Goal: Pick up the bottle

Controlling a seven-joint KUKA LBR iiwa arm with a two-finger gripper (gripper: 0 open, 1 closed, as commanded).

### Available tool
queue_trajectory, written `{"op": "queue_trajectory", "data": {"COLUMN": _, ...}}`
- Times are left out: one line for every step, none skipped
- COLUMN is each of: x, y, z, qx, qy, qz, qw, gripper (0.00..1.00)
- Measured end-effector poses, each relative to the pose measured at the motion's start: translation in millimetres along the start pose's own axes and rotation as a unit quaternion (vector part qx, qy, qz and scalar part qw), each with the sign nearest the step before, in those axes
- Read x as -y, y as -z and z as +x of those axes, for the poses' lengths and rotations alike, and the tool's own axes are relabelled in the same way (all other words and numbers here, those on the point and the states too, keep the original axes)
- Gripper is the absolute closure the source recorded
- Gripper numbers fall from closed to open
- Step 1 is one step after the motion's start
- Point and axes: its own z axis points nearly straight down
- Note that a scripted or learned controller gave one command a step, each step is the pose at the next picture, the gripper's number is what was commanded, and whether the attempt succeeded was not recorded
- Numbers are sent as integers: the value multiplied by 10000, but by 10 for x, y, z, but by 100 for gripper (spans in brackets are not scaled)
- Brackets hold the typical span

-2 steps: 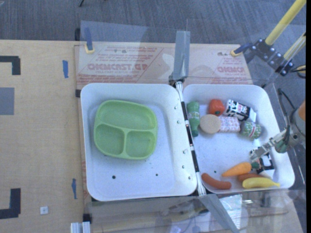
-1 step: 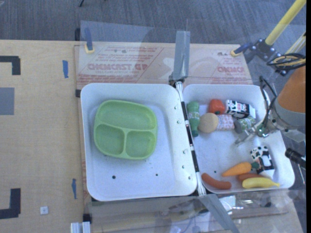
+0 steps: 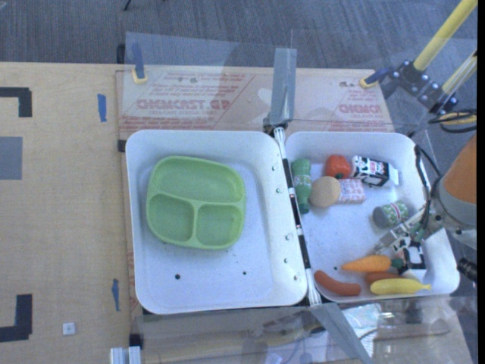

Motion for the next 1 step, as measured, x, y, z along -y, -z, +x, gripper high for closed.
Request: {"op": "queue_trajectory", "data": {"x": 158, "y": 49, "z": 33, "qx": 111, "qy": 697, "qz": -72, "qw": 9975, "gripper": 0}}
